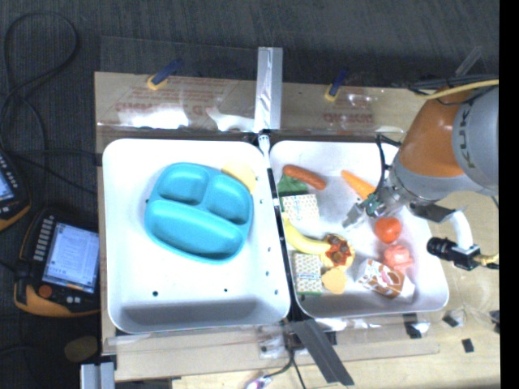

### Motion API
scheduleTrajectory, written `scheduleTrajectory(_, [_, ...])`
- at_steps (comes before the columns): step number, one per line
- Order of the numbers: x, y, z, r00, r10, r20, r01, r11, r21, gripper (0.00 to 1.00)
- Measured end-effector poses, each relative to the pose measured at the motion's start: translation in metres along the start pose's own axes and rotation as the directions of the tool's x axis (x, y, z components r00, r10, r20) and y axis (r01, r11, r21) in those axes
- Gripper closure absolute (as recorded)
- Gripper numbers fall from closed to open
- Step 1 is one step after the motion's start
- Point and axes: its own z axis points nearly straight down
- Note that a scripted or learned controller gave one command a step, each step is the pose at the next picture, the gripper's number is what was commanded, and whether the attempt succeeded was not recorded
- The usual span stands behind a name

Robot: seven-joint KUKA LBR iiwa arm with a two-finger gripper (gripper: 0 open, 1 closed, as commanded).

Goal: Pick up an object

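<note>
Round orange-red tomato-like fruit [388,229] lay in the right white plastic bin [422,298], toward its right side, just beside and slightly below-right of the tool [366,211]. Whether the tool was released or clenched could not be told. A pink round fruit [397,256] sat just below the tomato; an orange carrot [358,182], long axis slanting, lay above the tool. The left bin [122,298] held a blue divided plastic tray [199,209].

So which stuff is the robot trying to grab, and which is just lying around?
For the job:
claw
right bin toys: tomato, carrot, sausage, banana

Just lying about:
blue tray in the left bin
handheld screen
</note>
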Motion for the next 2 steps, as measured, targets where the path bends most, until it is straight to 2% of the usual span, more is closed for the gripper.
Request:
scheduleTrajectory(1, [-0.015, 0.011, -0.076, 1.000, -0.002, 0.001, 0.002, 1.000, -0.002, 1.00])
scheduleTrajectory(2, [0.018, 0.070, -0.081, 0.951, 0.310, 0.001, -0.310, 0.951, 0.000, 1.00])
